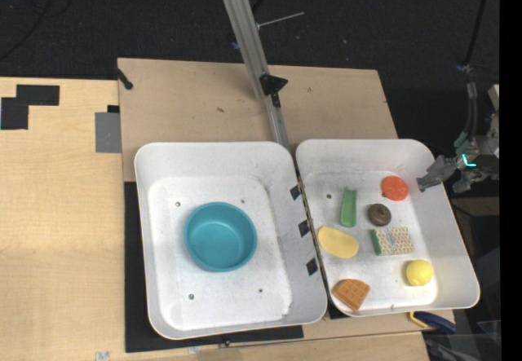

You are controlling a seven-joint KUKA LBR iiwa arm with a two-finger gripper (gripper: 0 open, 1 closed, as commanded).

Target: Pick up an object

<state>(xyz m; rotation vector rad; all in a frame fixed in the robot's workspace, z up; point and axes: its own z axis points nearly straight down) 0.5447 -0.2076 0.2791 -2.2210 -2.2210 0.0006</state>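
Since the gripper [444, 174] hangs at the right bin's [447, 290] rim, jaws' state unclear, best aim: red disc [395, 187] nearest, approached straight down.

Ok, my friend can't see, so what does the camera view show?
Two white bins sit side by side: the left bin holds a blue bowl, and the right bin holds small toy foods, among them a red tomato, a yellow lemon and a waffle. The gripper hovers at the right bin's edge.
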